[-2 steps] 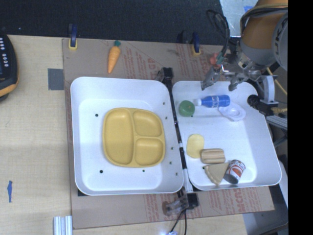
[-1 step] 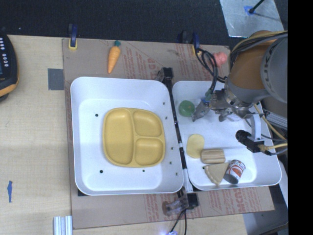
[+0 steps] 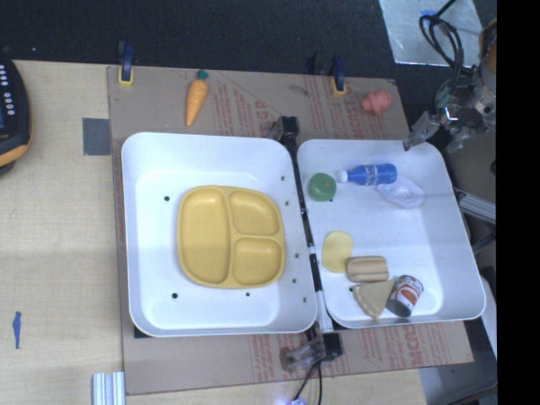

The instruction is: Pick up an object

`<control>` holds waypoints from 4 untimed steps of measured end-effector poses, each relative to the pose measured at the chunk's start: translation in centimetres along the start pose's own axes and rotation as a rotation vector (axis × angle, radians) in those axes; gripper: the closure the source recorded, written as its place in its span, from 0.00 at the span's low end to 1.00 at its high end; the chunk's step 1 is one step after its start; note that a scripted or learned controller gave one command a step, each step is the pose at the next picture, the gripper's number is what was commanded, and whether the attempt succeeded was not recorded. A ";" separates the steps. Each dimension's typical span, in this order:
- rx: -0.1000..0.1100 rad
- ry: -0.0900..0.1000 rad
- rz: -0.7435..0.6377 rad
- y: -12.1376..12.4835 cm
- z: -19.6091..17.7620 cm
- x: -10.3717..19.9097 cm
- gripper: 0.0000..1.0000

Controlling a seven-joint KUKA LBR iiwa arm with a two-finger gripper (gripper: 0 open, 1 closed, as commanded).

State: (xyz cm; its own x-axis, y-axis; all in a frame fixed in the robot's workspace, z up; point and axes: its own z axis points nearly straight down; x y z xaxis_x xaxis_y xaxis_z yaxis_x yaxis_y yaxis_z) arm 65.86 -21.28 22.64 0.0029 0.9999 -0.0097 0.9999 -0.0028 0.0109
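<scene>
The right bin (image 3: 460, 251) holds a blue bottle (image 3: 368, 175), a green round piece (image 3: 321, 186), a clear plastic item (image 3: 402, 195), a pale yellow piece (image 3: 337, 250), a tan bun (image 3: 367, 268), a tan wedge (image 3: 370, 299) and a small can (image 3: 407, 295). My gripper (image 3: 440, 137) hovers over the far right corner of this bin, up and to the right of the bottle. It is open, with nothing between its fingers.
A yellow divided plate (image 3: 230, 234) lies in the left bin (image 3: 143, 226). A toy carrot (image 3: 196, 98) and a pink item (image 3: 377, 101) rest on the cardboard behind the bins. A black device (image 3: 10, 112) sits at the left edge.
</scene>
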 end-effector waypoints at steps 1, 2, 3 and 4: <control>0.026 0.013 -0.006 -7.9 14.1 2.9 0.00; 0.017 0.012 -0.011 -8.7 13.3 8.6 0.00; 0.008 0.005 -0.003 -5.3 11.6 0.3 0.00; 0.008 0.009 -0.010 -0.1 10.1 5.5 0.00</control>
State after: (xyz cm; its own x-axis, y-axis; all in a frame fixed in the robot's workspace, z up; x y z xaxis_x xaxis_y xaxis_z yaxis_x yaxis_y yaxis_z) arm 65.90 -15.88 12.47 -0.0076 1.0000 -0.0006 1.0000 0.0076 0.0026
